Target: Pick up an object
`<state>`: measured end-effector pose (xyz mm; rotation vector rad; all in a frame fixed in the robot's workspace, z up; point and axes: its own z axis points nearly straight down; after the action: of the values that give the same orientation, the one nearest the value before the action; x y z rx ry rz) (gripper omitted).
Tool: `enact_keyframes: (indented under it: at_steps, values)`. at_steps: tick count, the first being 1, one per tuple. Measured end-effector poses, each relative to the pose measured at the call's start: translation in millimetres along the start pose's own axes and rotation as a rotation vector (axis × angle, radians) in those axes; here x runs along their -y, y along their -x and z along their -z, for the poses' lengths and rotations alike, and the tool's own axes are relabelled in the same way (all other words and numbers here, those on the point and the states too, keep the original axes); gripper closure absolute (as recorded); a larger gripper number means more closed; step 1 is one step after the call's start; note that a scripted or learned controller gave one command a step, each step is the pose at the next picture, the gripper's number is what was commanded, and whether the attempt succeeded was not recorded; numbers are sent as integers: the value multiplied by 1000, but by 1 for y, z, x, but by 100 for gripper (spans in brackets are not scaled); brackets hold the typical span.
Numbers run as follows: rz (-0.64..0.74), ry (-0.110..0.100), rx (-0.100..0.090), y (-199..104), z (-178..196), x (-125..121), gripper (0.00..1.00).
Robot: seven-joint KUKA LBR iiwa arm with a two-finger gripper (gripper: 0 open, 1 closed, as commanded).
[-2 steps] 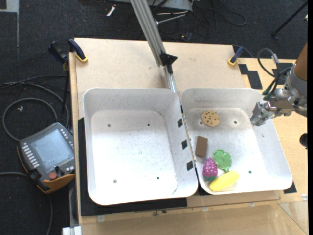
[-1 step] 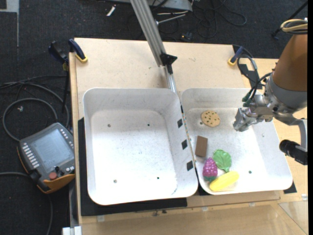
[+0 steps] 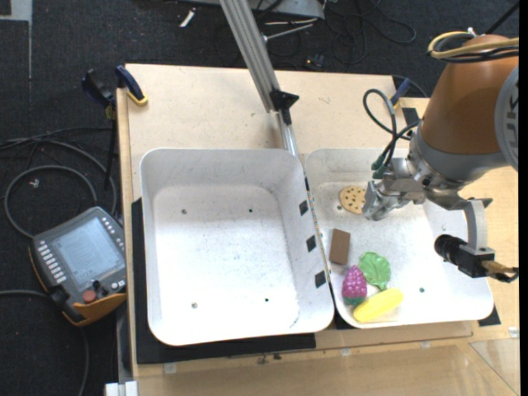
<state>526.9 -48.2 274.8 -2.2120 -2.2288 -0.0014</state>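
In the camera view, two white bins sit side by side on the bench: the left bin point(image 3: 165, 180) fills the centre-left of the frame, while the right bin point(image 3: 462, 299) holds all the loose things, likely the source side for a pick. The pieces crowd the bin's left part, close to the shared wall. A brown block point(image 3: 339, 246) lies near that wall at mid-frame; below it a purple grape bunch point(image 3: 355, 283), a green leafy piece point(image 3: 375, 268) and a yellow piece point(image 3: 378, 304) lie touching or nearly touching in a cluster at the lower middle of the frame. A round speckled cookie point(image 3: 351, 198) lies apart from them, higher up. The arm comes in from the upper right, and the gripper point(image 3: 375, 207) hangs low just to the right of the cookie, at its edge, so the cookie looks like the intended target. Whether the jaws are spread or closed cannot be told from this angle, and nothing is visibly between them.
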Motion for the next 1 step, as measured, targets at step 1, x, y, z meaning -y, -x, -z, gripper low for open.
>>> enact_keyframes:
  at_steps: [1]
  values:
    - [0, 0, 0, -49, -2, 1, 100]
